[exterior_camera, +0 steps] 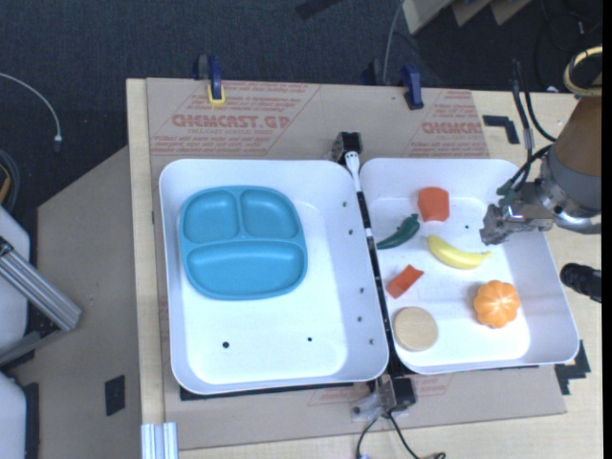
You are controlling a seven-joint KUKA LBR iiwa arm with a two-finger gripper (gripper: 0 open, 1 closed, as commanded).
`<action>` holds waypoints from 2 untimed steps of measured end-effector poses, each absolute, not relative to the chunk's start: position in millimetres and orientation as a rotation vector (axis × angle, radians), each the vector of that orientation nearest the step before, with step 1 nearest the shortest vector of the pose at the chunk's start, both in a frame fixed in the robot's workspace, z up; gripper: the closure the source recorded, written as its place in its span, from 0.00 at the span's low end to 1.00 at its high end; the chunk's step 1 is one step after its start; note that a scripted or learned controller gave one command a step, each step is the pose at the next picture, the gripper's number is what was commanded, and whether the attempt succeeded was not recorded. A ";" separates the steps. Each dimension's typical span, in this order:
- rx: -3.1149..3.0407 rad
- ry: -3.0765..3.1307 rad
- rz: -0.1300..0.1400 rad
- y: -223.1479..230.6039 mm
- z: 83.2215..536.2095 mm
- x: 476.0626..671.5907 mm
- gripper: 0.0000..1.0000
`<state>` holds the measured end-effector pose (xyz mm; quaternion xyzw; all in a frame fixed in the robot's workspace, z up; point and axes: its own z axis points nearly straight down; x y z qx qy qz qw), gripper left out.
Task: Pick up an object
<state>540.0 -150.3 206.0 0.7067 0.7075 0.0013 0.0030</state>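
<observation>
Two white bins (191, 352) on bench, hand (501, 220) above banana (457, 252) near right rim, grip state unclear.

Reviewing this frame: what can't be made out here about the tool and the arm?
- Tool: small and seen from above over the right bin, so whether it is open or shut is unclear, as is its height above the banana.
- Arm: cut off by the view's right edge.

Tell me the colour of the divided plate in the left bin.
Light blue: the divided plate shows plainly in the camera view, against the white left bin.
</observation>
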 end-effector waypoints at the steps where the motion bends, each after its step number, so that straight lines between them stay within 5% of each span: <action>1: 2.216 2.229 0.002 -93.1 206.0 545.1 1.00; 2: 2.214 2.229 0.004 -36.9 210.3 549.2 1.00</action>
